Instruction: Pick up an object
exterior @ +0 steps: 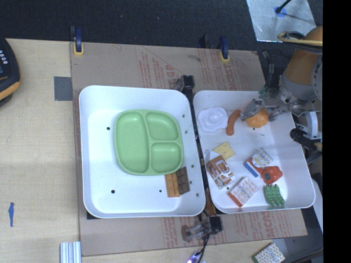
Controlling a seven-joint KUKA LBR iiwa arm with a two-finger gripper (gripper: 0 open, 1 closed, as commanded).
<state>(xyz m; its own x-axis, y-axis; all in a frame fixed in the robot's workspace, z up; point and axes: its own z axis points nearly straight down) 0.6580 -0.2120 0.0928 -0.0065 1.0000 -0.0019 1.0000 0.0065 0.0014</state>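
My gripper (264, 110) hangs over the far part of the right bin (305, 163), coming in from the right. Its fingers stand spread, open, straddling a small orange fruit (258, 119) that lies on the bin floor right below them. An orange-red sausage (233, 121) lies just left of the fruit. Nearer the front of this bin are a yellow block (224, 150), a red tomato-like toy (272, 174), a green bumpy toy (274, 195) and several small printed packets (220, 171).
The left bin (93, 147) holds a green divided plate (148, 142) and a brown waffle-like piece (177, 182). A white round lid (211, 119) lies at the right bin's far left. Clamps sit between the bins at back and front.
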